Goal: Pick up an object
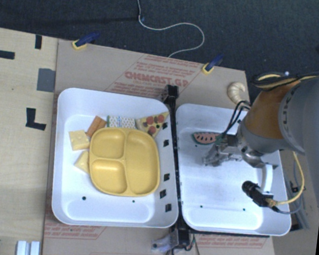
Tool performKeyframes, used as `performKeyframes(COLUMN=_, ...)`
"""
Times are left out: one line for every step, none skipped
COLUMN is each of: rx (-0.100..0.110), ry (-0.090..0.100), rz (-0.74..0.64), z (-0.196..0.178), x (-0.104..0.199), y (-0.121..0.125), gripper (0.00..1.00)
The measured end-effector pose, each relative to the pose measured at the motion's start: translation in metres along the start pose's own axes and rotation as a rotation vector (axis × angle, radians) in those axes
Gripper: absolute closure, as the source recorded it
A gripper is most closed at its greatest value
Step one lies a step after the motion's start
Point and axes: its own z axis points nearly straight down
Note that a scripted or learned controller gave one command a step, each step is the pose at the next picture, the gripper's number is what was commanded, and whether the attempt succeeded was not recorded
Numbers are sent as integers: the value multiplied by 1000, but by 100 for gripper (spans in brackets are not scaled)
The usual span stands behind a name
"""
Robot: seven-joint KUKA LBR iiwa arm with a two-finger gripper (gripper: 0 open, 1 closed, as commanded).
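The claw (pixel 213 158) hangs low in the right bin (pixel 218 216), whether spread or pinched I cannot tell, just beside the watermelon slice (pixel 204 139), so it could well close short and nudge it away

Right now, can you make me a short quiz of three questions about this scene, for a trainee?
1. True or false: the yellow plate lies in the right bin.
2. Which thing lies nearest the gripper?
A. the watermelon slice
B. the yellow plate
C. the pizza slice
3. Fill in: the plate has ___ compartments.

Key:
1. False. It lies in the left bin, partly over small food pieces along its upper and left sides.
2. A. The slice lies in the right bin, just up and left of the gripper.
3. Three.
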Motion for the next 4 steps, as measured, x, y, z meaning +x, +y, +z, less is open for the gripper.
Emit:
performKeyframes(rx=-3, ry=1, rz=2, z=-46, x=-6, y=6, gripper=100)
performKeyframes(rx=-3, ry=1, rz=2, z=-90, x=-12, y=5, gripper=100)
performKeyframes(rx=-4, ry=2, rz=1, z=-132, x=-11, y=6, gripper=100)
performKeyframes(rx=2, ry=2, rz=0, z=-133, x=20, y=-23, gripper=100)
